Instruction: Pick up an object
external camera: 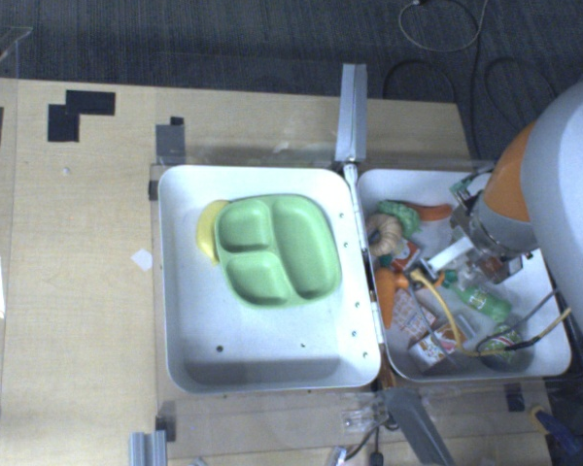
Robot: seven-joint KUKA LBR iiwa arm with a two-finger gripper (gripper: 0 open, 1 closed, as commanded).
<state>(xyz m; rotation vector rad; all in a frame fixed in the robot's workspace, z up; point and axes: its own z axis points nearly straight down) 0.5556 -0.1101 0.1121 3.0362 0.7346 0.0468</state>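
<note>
The gripper [474, 262] is seen among the clutter in the right bin [418, 184]; whether it is open or closed cannot be told. A green divided plate [275, 249] is seen in the left bin [189, 338].

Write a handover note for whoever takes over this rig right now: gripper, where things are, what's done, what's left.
Gripper: down over the right bin, among its clutter; no object is visibly held.
Things: green divided plate lies in the left bin, with a yellow piece showing from under its left edge. The right bin holds a pile of small items, including a greenish bottle.
Done: nothing visibly lifted.
Left: grasp one object and lift it clear.
</note>
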